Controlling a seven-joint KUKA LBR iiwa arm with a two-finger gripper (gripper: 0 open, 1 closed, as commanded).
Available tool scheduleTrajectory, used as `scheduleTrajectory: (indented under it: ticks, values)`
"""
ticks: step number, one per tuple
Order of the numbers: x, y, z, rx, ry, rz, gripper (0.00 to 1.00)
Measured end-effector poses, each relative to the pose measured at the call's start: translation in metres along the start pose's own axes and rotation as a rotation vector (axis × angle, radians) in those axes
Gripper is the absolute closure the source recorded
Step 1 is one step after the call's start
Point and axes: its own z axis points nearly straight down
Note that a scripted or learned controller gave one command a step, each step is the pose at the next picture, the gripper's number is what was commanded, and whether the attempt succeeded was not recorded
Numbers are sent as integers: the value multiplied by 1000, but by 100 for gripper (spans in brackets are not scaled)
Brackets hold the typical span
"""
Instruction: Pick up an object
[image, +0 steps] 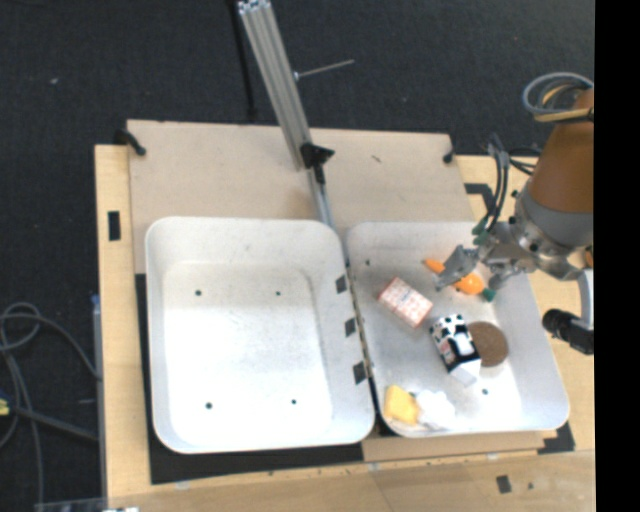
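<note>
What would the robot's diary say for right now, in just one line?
arm: over right bin | pincer: at orange toy | pink box, brown disc: lying loose | pickup: not seen

Two white bins sit side by side on the bench, and the left bin (250, 340) has nothing but bare floor showing. The right bin (535, 395) has the clutter: a pink patterned box (405, 301), a black-and-white item (455, 343) touching a brown disc (489, 342), and a yellow piece (400, 404) at the near edge. The gripper (478, 268) hangs at the far side, right by something orange (468, 284).
</note>
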Motion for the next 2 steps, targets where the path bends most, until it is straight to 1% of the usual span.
scheduleTrajectory:
  ticks: [1, 2]
  values:
    - [0, 0, 0, -1, 0, 1, 0]
    - [3, -5, 44, 4, -3, 6, 0]
